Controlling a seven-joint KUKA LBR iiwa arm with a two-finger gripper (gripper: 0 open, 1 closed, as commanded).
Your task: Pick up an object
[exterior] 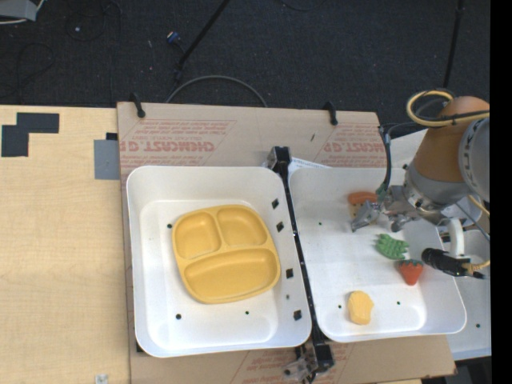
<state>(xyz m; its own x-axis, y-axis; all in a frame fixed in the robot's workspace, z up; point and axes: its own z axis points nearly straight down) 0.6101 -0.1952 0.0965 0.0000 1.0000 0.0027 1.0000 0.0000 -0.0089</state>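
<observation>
The green toy (391,246) lies in the right bin (336,310), just below my tool (370,214), with a red-and-green piece, maybe a strawberry (411,272), close beside it. An orange piece (362,198) sits at my tool, and a yellow lump (360,307) lies well apart near the front wall. All four look like light, stiff, smooth plastic; I judge the green one is best pinched across its narrow width. I cannot tell how my tool stands. The left bin (152,214) carries one yellow divided plate (226,253). Two bins sit on the bench (56,254).
</observation>
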